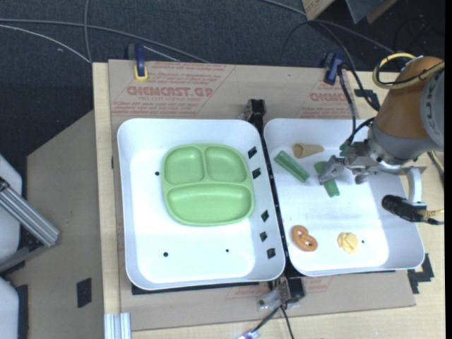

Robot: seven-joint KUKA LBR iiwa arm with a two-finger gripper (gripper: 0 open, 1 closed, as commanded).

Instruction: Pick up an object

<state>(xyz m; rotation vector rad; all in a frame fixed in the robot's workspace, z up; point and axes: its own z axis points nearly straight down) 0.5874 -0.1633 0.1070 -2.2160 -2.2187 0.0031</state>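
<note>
Hand [330, 173] hangs low in right bin [395, 256] over small green block [331, 187], prob. lining up a grab; can't tell its state or if it has hold.

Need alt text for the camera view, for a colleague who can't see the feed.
The end effector hovers low in the right bin, over a green block, near a green stick, cone, pretzel and yellow piece. The left bin holds a green divided plate.

One fixed overhead camera, slanted down on both white bins [134, 189] (arm [406, 111] entering from right).
</note>
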